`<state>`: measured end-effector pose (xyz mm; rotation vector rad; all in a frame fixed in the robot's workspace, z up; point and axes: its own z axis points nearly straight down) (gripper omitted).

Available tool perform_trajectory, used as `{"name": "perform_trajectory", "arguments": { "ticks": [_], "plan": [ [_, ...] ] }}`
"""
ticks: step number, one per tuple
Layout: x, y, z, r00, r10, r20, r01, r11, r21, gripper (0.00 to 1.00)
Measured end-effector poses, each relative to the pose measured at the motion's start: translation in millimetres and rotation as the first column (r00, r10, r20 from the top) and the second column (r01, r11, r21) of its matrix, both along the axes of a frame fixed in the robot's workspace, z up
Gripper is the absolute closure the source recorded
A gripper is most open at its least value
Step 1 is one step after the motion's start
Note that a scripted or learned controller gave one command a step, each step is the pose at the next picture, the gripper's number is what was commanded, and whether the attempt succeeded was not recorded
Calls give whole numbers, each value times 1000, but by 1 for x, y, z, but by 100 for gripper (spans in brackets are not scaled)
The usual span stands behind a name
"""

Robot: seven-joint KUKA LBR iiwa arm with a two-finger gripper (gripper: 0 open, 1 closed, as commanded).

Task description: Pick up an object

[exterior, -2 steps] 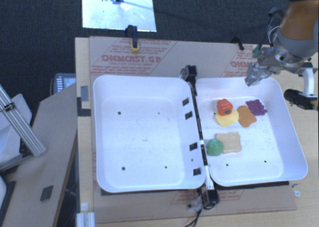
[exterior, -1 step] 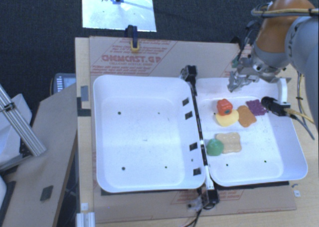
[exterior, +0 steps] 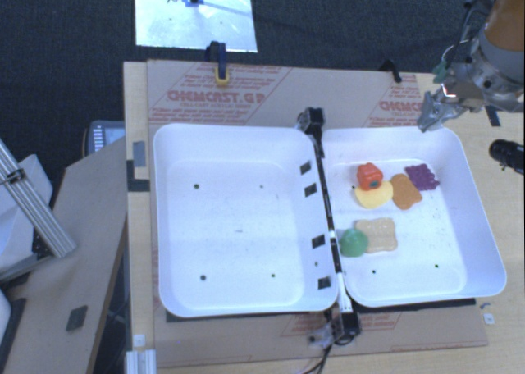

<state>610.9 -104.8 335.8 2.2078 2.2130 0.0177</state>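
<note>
Overhead, the table [exterior: 246, 89] bore two white bins: the left bin [exterior: 234, 216] bare, the right bin [exterior: 459, 266] holding small toy foods [exterior: 379, 196]. Those lay well below-left of the gripper [exterior: 432, 114], beyond the bin's far rim; whether its jaws were parted I couldn't tell.

Hand [exterior: 432, 112] at arm's lowered tip

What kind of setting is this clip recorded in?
Likely a robotics lab bench: two white bins clamped side by side on a board, small toy foods in the right one, and a robot arm reaching in.
</note>
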Motion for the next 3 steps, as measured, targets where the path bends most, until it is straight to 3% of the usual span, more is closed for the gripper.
{"name": "perform_trajectory", "arguments": {
  "ticks": [1, 2, 3],
  "plan": [
    [-41, 1, -138, 999, -2, -32, 3, 1000, 5, 100],
    [-128, 16, -158, 1000, -3, -27, 3, 1000, 5, 100],
    [-125, 4, -199, 1000, -2, -23, 3, 1000, 3, 100]
  ]
}}
